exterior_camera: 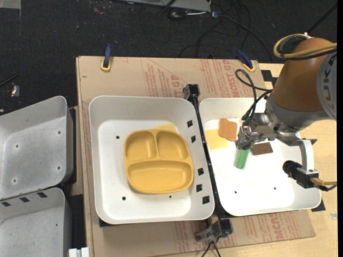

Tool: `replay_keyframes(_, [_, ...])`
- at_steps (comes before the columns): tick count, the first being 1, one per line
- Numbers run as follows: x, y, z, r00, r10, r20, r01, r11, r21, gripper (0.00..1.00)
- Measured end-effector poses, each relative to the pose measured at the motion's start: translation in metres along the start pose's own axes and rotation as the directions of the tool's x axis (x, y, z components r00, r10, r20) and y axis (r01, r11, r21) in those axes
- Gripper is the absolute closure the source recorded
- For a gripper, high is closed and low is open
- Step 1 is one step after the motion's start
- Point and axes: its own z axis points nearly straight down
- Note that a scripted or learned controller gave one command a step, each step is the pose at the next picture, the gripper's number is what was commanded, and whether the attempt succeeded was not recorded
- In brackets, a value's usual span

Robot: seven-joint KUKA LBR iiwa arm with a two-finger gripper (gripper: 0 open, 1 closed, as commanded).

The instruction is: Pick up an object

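The surface [139, 68] is a brown board that carries two white bins side by side. The left bin [102, 143] holds a yellow divided tray [158, 162], which lies flat near the middle. The right bin [268, 197] holds the smaller things, all in its upper half. The arm [305, 79] reaches in from the right, and its claw [245, 139] hangs low over the top end of a green cylinder [241, 158]. Whether the claw is wide or narrow cannot be told. A pale yellow sheet [217, 139] lies at the bin's left wall, with an orange block [228, 129] touching its upper right. A small brown block [262, 149] sits just right of the cylinder
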Motion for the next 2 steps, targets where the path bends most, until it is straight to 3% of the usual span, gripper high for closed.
replay_keyframes(2, [0.116,0.016,0.017,1.0,-0.001,0.0,0.001,1.0,0.0,1.0])
